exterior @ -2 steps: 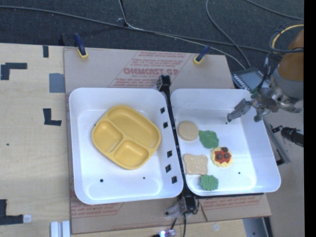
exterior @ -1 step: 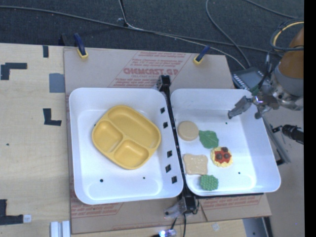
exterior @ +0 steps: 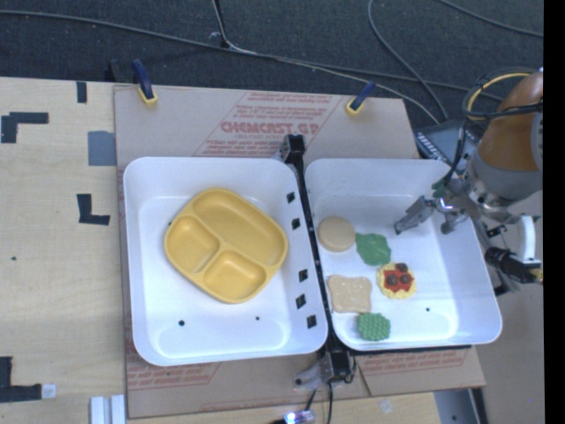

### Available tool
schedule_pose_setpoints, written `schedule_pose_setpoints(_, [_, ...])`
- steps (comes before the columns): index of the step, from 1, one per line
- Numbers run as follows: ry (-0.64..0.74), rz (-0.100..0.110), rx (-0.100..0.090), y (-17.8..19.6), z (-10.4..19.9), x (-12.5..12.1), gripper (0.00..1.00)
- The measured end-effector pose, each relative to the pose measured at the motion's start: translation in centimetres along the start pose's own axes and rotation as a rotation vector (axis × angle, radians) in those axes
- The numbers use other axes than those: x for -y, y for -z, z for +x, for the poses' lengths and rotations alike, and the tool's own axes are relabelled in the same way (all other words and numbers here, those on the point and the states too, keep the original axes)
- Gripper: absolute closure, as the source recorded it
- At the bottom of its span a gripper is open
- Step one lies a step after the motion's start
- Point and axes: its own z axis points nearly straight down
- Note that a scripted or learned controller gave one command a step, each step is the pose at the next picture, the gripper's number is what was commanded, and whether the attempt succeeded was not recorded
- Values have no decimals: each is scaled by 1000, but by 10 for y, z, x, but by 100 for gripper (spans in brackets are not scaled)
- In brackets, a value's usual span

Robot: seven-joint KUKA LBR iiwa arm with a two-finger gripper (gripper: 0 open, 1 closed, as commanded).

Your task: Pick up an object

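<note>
We saw the tool [exterior: 430, 216] hanging over the upper right part of the right bin [exterior: 459, 321], its two dark fingers [exterior: 408, 220] spread apart with nothing between them, one reaching toward the bin's middle and the other lying closer to the wrist. Behind it the arm [exterior: 508, 144] came in from the right, its orange band sitting above the grey wrist. Taking the right bin as our landmark, the toy food pieces lay in its left half, well apart from the tool: a round beige cookie [exterior: 336, 234] near the dividing edge, a dark green leafy piece [exterior: 373, 248] just beside it toward the bin's middle, a small yellow piece with red and dark topping [exterior: 397, 280] below the leaf, a slice of toast [exterior: 350, 293] below the cookie, and a bumpy green piece [exterior: 373, 327] nearest the bin's lower rim. Touching the right bin's left side stood the left bin [exterior: 141, 263], and in it rested a yellow divided tray [exterior: 226, 244], turned at a slant. Both bins sat on a brown cardboard sheet [exterior: 256, 122] on the worktop [exterior: 53, 263], with dark cables [exterior: 424, 25] trailing across the floor beyond the right bin's upper edge.
</note>
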Motion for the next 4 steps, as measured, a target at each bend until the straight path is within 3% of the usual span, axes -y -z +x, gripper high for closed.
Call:
schedule_pose_setpoints(1, [1, 0, 0, -65, 1, 0, 0])
schedule_pose_setpoints(2, [0, -8, 3, -70, 1, -1, 0])
schedule_pose_setpoints(3, [2, -13, 6, -59, 0, -2, 100])
schedule_pose_setpoints(4, [0, -11, 3, 4, 0, -5, 100])
